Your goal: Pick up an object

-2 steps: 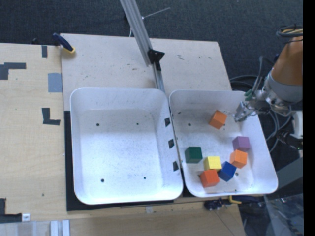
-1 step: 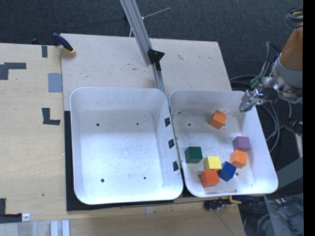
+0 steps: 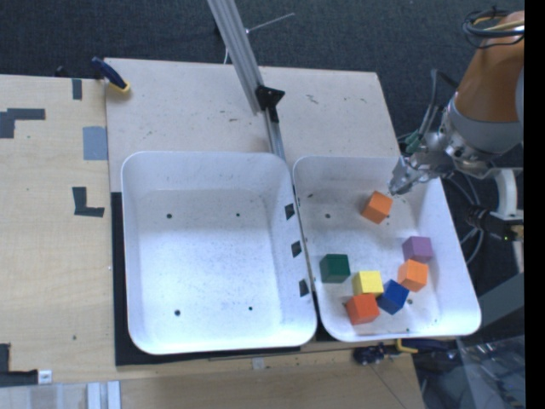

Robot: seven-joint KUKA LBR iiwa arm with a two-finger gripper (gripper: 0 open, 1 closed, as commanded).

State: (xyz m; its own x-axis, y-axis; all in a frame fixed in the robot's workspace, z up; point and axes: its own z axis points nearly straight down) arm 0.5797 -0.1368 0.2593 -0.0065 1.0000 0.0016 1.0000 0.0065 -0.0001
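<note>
Single arm enters from the right; grey wrist with orange band [image 3: 494,75] above it. End effector [image 3: 400,183] sits over the upper right part of the right-hand shallow white bin [image 3: 451,254], tip pointing down and left. Cannot tell the end effector's state: too small and blurred at this angle.

Orange cube [image 3: 375,206] is just below-left of the end effector tip, tilted on a corner or edge. Whether the two touch, or whether the cube rests on the bin floor, cannot be resolved.

Other contents of the right bin, all in its lower half:
- dark green cube [image 3: 335,267], alone, left of centre
- purple cube [image 3: 417,247], near the right wall
- smaller orange cube [image 3: 413,274], just below the purple one
- yellow cube [image 3: 368,282], blue cube [image 3: 393,297] and red-orange cube [image 3: 362,308], bunched together, touching or nearly so

Left-hand shallow white bin [image 3: 136,228] sits beside it on the pale wooden table [image 3: 170,100]. Slanted grey metal rail [image 3: 234,32] crosses the table top.
</note>
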